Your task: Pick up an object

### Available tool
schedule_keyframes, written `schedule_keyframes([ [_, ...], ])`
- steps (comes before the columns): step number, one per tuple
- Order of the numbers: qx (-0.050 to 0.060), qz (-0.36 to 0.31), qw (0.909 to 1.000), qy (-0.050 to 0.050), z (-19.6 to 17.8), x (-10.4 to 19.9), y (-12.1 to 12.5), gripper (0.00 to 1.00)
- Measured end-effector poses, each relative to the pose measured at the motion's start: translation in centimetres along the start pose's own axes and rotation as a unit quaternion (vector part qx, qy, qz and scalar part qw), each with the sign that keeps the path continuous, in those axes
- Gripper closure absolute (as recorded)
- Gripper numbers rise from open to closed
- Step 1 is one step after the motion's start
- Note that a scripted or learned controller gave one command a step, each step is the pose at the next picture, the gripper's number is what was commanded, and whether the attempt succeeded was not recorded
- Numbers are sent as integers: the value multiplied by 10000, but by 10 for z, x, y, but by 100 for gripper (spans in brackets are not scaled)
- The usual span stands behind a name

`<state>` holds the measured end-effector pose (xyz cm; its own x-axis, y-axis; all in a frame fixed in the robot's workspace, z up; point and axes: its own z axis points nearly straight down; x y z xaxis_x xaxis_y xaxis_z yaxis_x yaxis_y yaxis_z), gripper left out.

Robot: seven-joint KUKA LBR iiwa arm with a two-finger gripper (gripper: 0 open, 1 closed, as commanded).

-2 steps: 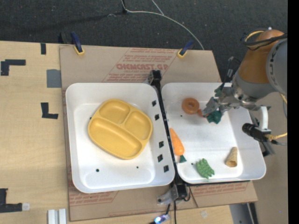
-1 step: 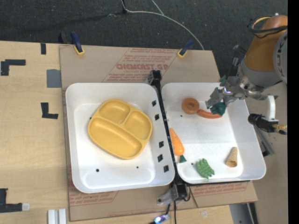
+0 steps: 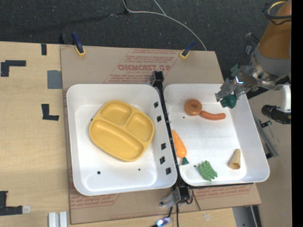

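In the right bin [image 3: 246, 126] lie a brown donut [image 3: 193, 107], an orange-red sausage [image 3: 214, 116], a carrot [image 3: 179, 144] along the left wall, a green leafy piece [image 3: 207, 170] and a tan cone [image 3: 235, 159] near the front. My gripper [image 3: 229, 97] hangs over the bin's far right corner, just right of the sausage's end and above it. Its teal tip sits close to the rim. Nothing can be seen held in it.
The left bin [image 3: 78, 126] holds a yellow divided plate [image 3: 122, 129]. A black divider with clips [image 3: 163, 126] runs between the bins. Blue-and-yellow clamps [image 3: 78, 45] pin the cardboard base at the back. The arm's orange band [image 3: 277, 37] rises at the far right.
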<state>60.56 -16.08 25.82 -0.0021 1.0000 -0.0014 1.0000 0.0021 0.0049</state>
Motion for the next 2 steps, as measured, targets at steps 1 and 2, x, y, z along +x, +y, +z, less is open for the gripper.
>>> schedule_keyframes([
  [1, 29, -17, 10000, 13, -3, 54, -21, 100],
  [2, 36, -20, 10000, 15, -6, 106, -39, 100],
])
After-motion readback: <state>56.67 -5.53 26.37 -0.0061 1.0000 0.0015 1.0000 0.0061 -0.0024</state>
